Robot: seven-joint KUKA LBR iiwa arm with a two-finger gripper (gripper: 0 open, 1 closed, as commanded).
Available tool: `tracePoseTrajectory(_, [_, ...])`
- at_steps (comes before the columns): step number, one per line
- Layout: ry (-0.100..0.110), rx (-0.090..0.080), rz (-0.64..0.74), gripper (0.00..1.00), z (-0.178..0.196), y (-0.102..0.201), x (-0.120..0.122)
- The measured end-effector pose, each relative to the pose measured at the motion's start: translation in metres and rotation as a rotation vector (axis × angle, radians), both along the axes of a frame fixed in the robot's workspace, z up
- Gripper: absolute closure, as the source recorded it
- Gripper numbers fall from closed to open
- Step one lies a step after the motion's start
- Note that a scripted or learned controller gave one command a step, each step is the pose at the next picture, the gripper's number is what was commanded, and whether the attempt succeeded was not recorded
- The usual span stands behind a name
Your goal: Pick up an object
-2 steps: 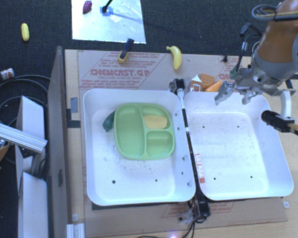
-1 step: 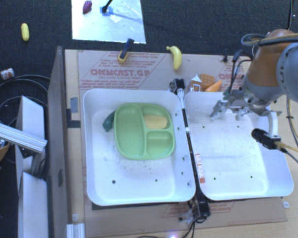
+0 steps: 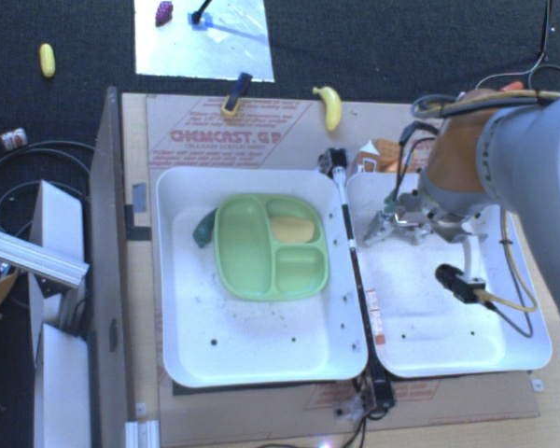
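Nearest, the front strip of the left bin (image 3: 261, 343): bare white floor, open room along the rim; further back, at the left edge of the green plate (image 3: 252, 269), a dark green thing (image 3: 203, 229), partly under the plate's lip, shape hard to make out; in the plate's far right compartment, a yellow piece (image 3: 294, 229), lying flat; beyond the bins, on the bench, a banana (image 3: 331, 107), well apart from both; then the right bin (image 3: 429, 334), wide bare floor toward its front and right side; gripper (image 3: 378, 231) low over its far left part, just beside the wall next to the left bin; spread or clenched, impossible to tell; behind it an orange packet (image 3: 385, 157) near the bin's far left corner, partly hidden by the wrist, inside the bin or behind it unclear; arm (image 3: 523, 157) cut off at the right edge.
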State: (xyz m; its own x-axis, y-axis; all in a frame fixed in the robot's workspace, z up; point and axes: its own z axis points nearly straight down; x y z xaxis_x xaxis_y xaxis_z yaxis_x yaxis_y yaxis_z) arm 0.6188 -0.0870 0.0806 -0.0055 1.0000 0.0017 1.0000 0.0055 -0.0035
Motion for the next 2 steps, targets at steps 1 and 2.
tracePoseTrajectory(1, [-0.011,-0.004,-0.002,0.0,0.048,-0.022,0.031])
tracePoseTrajectory(2, [-0.003,-0.001,0.0,0.0,0.002,-0.001,0.033])
